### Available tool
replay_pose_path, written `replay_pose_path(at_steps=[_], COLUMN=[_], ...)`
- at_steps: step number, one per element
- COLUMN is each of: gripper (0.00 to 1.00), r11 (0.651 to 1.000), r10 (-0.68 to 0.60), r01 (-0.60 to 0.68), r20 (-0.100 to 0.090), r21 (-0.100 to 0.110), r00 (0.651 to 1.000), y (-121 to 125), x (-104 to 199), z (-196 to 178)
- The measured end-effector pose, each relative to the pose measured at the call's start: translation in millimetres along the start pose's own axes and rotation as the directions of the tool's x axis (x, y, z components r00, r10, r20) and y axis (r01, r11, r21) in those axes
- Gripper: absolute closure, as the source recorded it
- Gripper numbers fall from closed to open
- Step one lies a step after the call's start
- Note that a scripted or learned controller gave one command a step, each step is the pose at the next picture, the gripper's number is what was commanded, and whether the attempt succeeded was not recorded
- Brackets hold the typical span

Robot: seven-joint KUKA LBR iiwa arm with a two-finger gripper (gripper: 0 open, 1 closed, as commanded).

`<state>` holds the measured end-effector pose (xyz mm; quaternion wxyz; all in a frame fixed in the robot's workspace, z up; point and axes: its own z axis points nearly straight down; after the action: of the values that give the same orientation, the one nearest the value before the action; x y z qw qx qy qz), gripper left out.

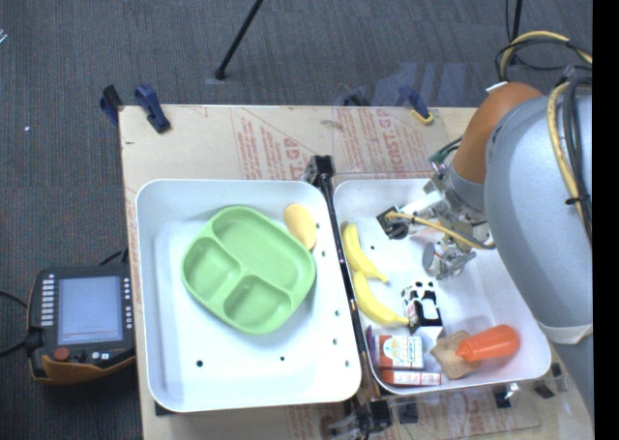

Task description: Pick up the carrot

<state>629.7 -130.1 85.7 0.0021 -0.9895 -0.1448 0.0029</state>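
Observation:
The carrot [488, 341], orange and stubby, lies in the front right corner of the right bin [503, 278]. Its left end rests against a tan flat piece [446, 357]. My gripper [447, 260] hangs over the middle of the right bin, further back than the carrot and a little to its left, clearly apart from it. Nothing shows in its grasp. The grey arm with its orange band [488, 129] covers the bin's right side.
Two bananas [366, 274] lie along the right bin's left wall. A black-and-white carton [422, 305] and a red-and-white carton [401, 356] sit left of the carrot. In the left bin [160, 332] are a green divided plate [250, 269] and a yellow fruit [301, 225].

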Motion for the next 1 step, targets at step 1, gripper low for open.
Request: replay_pose_path(at_steps=[1], gripper=[0.0], r11=[0.996], r10=[0.094], r01=[-0.094], r20=[0.001], r21=[-0.001], r00=[0.996], y=[43.4], x=[-74.2], z=[-0.4])
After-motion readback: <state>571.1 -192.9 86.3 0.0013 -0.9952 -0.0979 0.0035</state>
